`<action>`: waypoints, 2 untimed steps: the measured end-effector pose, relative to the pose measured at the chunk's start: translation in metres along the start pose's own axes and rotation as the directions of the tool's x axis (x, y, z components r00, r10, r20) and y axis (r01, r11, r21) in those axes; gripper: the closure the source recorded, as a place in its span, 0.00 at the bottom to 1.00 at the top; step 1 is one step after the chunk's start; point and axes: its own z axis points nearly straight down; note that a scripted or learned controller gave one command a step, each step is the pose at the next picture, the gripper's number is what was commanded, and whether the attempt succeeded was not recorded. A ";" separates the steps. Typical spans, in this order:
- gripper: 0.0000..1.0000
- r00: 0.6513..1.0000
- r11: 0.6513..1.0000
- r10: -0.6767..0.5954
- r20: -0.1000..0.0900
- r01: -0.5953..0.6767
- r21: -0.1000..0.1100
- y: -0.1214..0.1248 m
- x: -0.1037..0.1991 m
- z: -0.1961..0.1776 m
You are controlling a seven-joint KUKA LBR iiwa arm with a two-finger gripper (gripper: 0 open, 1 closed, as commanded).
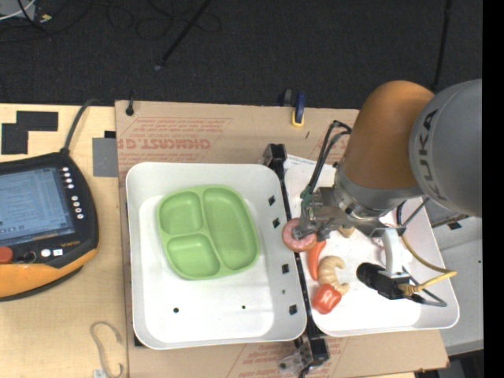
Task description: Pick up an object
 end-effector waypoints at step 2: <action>1.00 1.000 1.000 0.003 0.002 -0.003 0.001 -0.048 0.052 0.008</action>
